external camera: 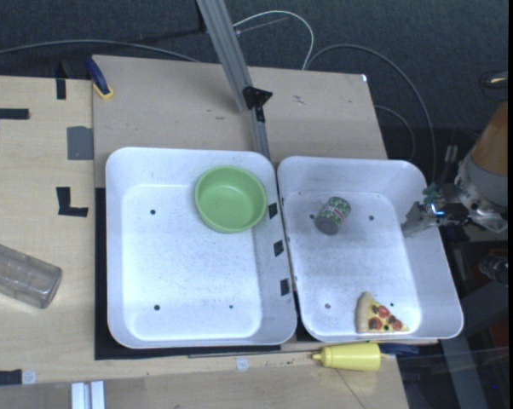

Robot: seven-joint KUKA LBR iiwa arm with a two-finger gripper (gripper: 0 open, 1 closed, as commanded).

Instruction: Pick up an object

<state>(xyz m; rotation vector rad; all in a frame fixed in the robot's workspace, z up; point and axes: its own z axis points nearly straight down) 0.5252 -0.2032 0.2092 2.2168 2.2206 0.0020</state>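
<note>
Two white bins sit together on the bench; the right bin (427,271) holds a can (331,214) and, nearer its front corner, a pizza slice (377,314). The hand (420,217) hovers at that bin's right rim; I cannot tell its grip.

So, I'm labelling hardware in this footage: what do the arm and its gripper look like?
At the camera view's right edge, the arm shows a rounded orange band above a pale grey wrist section. The gripper is a small cluster of dark and metallic grey parts with a bluish glint, over the right bin's rim.
</note>
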